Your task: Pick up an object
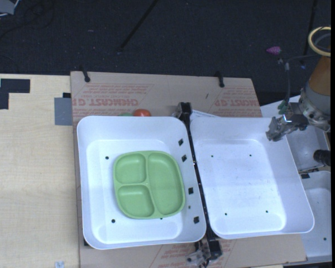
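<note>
Approach step, by my judgement: nothing grasped yet. Green plate [149, 184] lies flat in left bin [92, 133]. Tool [279, 128] hangs at the far right corner of right bin [290, 216], well apart from plate. Tool's state: cannot tell, too small. Next move: travel left across the bins, then descend onto plate rim.

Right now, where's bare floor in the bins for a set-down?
The right bin has bare floor rim to rim, from the centre divider across to its far wall; the gripper sits at its upper right corner. In the left bin, the green plate leaves just margins along the walls.
</note>
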Controlling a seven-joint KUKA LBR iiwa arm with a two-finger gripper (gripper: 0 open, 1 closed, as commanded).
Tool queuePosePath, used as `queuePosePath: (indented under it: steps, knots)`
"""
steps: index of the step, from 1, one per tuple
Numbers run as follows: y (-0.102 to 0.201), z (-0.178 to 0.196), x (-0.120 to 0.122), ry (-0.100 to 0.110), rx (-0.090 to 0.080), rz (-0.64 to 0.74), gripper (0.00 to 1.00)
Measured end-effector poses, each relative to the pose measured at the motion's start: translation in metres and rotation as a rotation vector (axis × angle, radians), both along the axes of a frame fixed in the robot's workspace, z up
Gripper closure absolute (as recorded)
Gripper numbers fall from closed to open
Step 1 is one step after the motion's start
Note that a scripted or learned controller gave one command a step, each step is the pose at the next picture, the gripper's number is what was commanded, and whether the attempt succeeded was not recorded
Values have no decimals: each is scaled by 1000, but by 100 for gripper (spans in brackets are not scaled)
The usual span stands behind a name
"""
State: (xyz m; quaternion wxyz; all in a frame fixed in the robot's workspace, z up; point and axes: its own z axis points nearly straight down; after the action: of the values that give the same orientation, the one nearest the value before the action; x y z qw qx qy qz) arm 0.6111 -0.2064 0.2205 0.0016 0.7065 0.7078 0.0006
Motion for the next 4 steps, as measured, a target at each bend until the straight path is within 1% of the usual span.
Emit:
queuePosePath:
  steps: [1, 2, 3, 4]
  knots:
    - [-1, 36, 0, 1, 1, 0, 100]
    - [43, 36, -1, 6, 3, 1, 100]
    - [96, 21, -6, 8, 4, 2, 100]
    - [151, 20, -18, 8, 4, 2, 100]
